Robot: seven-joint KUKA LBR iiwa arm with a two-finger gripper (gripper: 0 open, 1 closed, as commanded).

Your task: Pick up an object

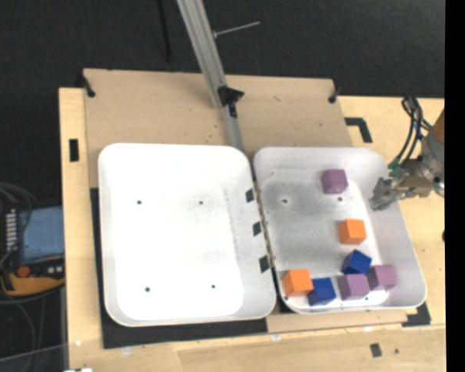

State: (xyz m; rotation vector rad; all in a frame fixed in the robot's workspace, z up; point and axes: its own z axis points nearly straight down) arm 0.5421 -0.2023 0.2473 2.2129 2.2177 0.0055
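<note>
Arm [422, 173] over right bin's [294, 169] edge

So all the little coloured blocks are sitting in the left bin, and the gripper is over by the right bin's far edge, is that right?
Not quite. The camera view shows the blocks, such as the purple one and the orange one, lying in the right bin, not the left bin. The rest holds: the gripper is at the right bin's right-hand edge.
</note>
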